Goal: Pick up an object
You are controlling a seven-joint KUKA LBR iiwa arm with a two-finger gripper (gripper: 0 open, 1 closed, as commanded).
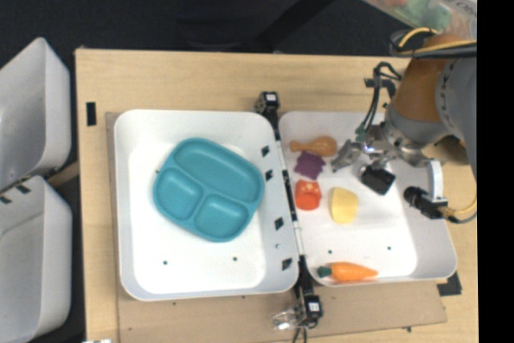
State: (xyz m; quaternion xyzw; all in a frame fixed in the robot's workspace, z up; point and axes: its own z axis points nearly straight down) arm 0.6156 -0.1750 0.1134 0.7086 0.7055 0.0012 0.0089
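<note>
The left bin (132,253) holds one blue divided plate (210,188). The right bin (401,249) holds five toy foods: one tan drumstick (316,145), one purple piece (309,165), one orange-red piece (307,194), one yellow wedge (344,206) and one carrot (350,272) at the near wall. My claw (363,159) hangs just right of the drumstick; I cannot tell whether it is parted or closed.

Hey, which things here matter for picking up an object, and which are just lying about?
For the job:
claw
purple piece
chicken leg
red piece
yellow piece
carrot
right bin

Lying about:
blue plate
left bin
</note>
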